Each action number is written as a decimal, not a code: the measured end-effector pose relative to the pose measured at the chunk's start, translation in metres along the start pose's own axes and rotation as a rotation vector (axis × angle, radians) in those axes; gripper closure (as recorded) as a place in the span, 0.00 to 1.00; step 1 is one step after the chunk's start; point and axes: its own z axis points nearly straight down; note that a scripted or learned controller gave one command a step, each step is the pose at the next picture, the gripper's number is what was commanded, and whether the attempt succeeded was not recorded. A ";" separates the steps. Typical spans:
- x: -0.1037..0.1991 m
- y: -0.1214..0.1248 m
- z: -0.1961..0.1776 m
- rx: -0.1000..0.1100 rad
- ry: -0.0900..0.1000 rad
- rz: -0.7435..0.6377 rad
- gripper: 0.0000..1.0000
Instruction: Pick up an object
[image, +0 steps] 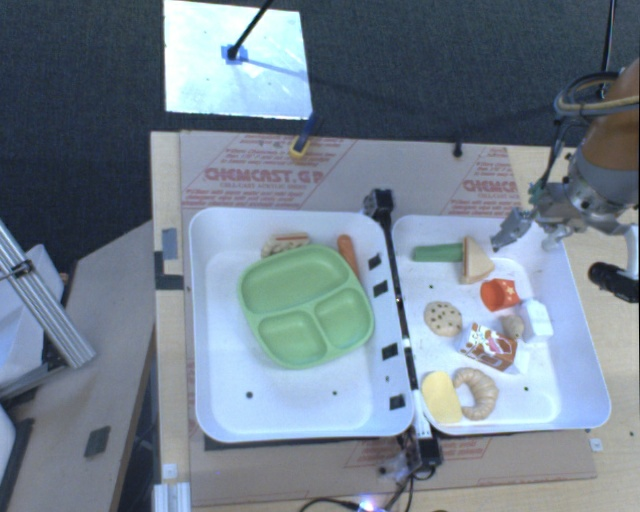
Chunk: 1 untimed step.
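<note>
A brown bench board (270, 170) printed CHEMCAST GP carries two white bins; the right bin (580, 400) holds small toy foods — a cookie (442, 318), an orange piece (499, 294), a croissant (477, 391).

The gripper (530, 228) hovers above that bin's far edge with its two fingers spread and nothing between them. To do this step well, I judge it should pick a piece standing apart from the others, such as the cookie, and come straight down over it.

Bright, even overhead light w/ soft shadows, glare on metal sheet (238, 60), slightly soft focus.
</note>
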 end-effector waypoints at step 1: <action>0.000 0.003 -0.008 -0.012 -0.002 -0.002 0.00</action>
